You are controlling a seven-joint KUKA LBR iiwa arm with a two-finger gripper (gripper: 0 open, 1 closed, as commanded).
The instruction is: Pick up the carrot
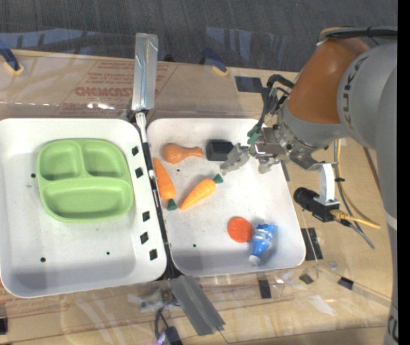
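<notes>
Faint red print on the clear plastic sheet (97,85) at the far left of the surface (348,264), beyond the left bin (11,264): several lines, too blurred to read. Part of grey lettering on the arm (366,85), cut off and illegible. Nothing else legible.

Both white bins (82,275) look like smooth moulded plastic with a soft, slightly speckled matt floor; the green divided plate (85,178) in the left one is plastic too, smooth with a gentle sheen on its rims; right of that plate, the two carrots (199,193) look like matt, toy-like plastic; the blue bottle (261,242) beyond them glints glossy; the arm (348,85) has a polished orange band and satin grey shell; the bench (348,264) reads as pale wood under clear glossy film.
</notes>
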